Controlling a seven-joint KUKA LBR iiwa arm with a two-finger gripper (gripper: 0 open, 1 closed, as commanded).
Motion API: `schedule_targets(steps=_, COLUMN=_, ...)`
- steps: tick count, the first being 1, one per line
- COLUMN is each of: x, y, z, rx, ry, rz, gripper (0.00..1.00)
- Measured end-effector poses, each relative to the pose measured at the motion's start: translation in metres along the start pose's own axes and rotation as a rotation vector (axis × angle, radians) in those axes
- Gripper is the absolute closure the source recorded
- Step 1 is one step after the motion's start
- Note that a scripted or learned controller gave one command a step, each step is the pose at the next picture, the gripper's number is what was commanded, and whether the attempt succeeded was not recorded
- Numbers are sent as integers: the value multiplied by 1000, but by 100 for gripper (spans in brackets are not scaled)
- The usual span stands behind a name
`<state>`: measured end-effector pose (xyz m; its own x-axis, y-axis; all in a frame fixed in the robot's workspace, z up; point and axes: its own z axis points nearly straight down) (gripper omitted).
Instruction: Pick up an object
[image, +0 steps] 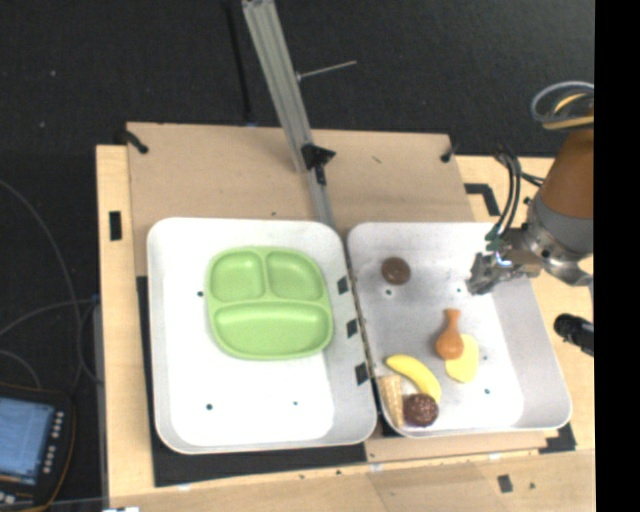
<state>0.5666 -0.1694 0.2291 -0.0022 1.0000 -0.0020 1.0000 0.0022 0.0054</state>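
The right bin (520, 330) holds a brown round piece (396, 270) near its back left. An orange pear-shaped piece (451, 338) lies mid-bin beside a pale yellow piece (464, 364). A yellow banana (415, 374) and a dark maroon ball (421, 409) rest at the front left, next to a tan bar (391, 396). My gripper (484, 276) hangs over the bin's back right part, above and right of the orange piece, with nothing visibly between its fingers.
The left bin (180, 400) carries a green divided plate (270, 303). A slanted metal pole (288, 100) rises behind the bins. A screen device (30, 438) sits at the lower left, off the bench.
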Motion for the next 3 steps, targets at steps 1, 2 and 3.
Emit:
schedule_targets(steps=1, x=63, y=5, z=-1, rx=3, ry=3, rz=-6, gripper=100)
schedule_targets(steps=2, x=114, y=1, z=-4, rx=4, ry=4, rz=-5, gripper=100)
schedule_targets(steps=3, x=164, y=7, z=-17, rx=3, ry=4, rz=-6, gripper=100)
